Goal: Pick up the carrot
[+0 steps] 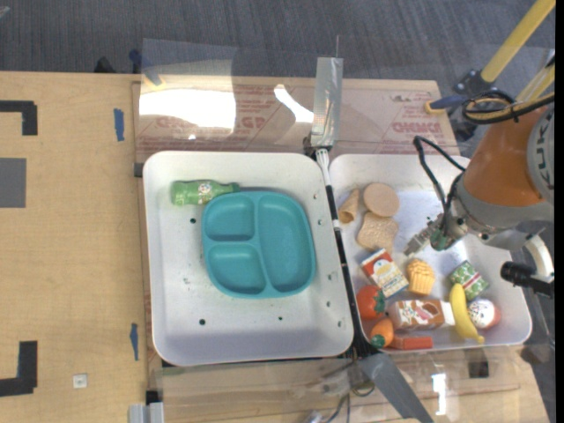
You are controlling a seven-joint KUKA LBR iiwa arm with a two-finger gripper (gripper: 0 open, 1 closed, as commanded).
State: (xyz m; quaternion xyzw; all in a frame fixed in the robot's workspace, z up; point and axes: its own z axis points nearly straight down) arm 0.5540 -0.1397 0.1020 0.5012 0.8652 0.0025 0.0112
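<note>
Two bins sit side by side on the surface (70, 236). In the left bin (167, 324) a divided plate (259, 243) lies at the middle, with a bottle (201, 191) just behind its left corner. The right bin (511, 329) holds the toy food: the banana (462, 314) near its right front, the carrot (401, 342) along the front edge beside the divider, and the corn (422, 277) between them, further back.

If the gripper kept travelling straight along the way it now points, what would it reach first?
The gripper points down and toward the view's left, so the corn cob just below its tip looks like the first contact. Depth is unclear from above, so it may instead touch the right bin's floor beside it.
</note>
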